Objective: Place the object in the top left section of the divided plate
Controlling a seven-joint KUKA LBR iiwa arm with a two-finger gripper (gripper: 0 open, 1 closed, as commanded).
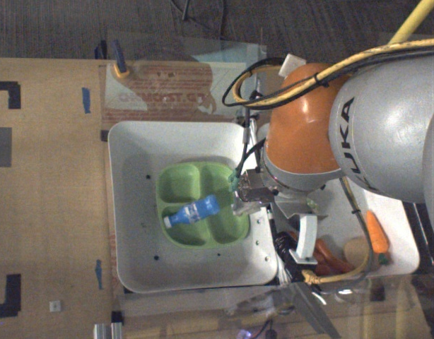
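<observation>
With fingers hidden under the wrist, grip state of two-finger gripper [239, 191]: cannot tell. Small blue plastic bottle [194, 211] lying slantwise across green divided plastic plate [176, 181], toward six o'clock. To do well: shift to ten o'clock section, set down low and flat.

arm [344, 119]: reaches in from right, bent downward | tool [239, 193]: low beneath wrist

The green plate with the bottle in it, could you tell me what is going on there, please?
The grey arm reaches in from the right over the left bin. A green divided plate sits in that bin, and a blue bottle lies across its sections, tilted. The claw is at the plate's right edge, next to the bottle's end. A carrot lies in the right bin.
</observation>
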